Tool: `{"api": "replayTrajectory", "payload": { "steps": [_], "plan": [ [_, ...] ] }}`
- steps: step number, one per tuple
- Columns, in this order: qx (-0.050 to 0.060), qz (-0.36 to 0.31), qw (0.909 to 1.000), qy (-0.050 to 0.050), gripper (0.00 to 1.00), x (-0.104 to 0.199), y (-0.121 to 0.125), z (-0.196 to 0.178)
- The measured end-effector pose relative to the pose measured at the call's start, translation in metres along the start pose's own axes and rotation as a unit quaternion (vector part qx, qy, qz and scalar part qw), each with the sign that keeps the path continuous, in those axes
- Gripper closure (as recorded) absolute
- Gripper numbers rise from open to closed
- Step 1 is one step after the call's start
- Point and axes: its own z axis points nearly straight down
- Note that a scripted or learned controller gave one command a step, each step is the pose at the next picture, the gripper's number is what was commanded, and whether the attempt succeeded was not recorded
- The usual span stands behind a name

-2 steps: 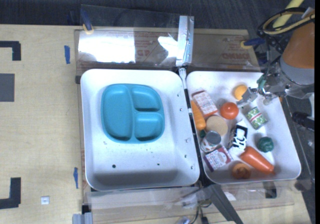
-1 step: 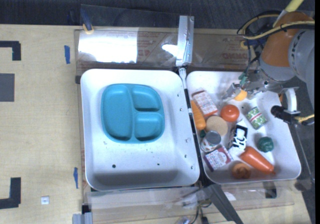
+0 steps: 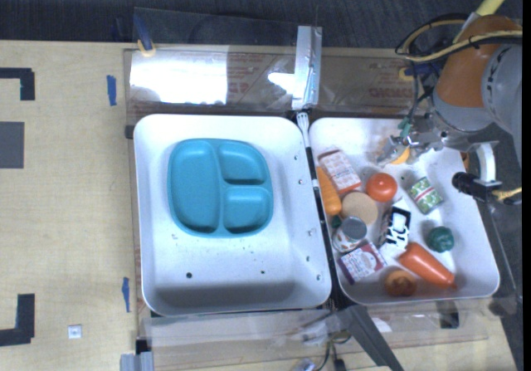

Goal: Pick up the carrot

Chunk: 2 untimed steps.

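The carrot is seen as a stubby orange cone, lying on its side near the front right corner of the right bin. Its thick end is turned towards the bin's middle and its narrower end towards the front right wall. A small orange-red fruit is found just beside it at the front, and a dark green ball sits just behind it. A black-and-white piece lies close on its left, with a red-and-white packet further left.

The right bin is crowded along its left and middle: an orange stick lies against the left wall, a second packet behind it, a tan round piece, a grey-topped can, a tomato and a small green-labelled packet. Bare white floor is left along the right wall. The left bin is occupied by a blue divided tray, with open floor all round it.

The gripper is seen over the back right corner of the right bin, well apart from the carrot. Nothing is seen gripped in it, and how it is set cannot be told from this view.
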Motion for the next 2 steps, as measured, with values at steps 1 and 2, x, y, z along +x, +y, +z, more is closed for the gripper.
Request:
{"api": "replayTrajectory", "payload": {
  "steps": [1, 2],
  "plan": [
    [0.001, 0.000, 1.0000, 0.000, 0.00, 0.0004, -0.0002, 0.0008],
    [0.000, 0.000, 1.0000, -0.001, 1.00, -0.0002, -0.0002, -0.0086]
  ]
}}
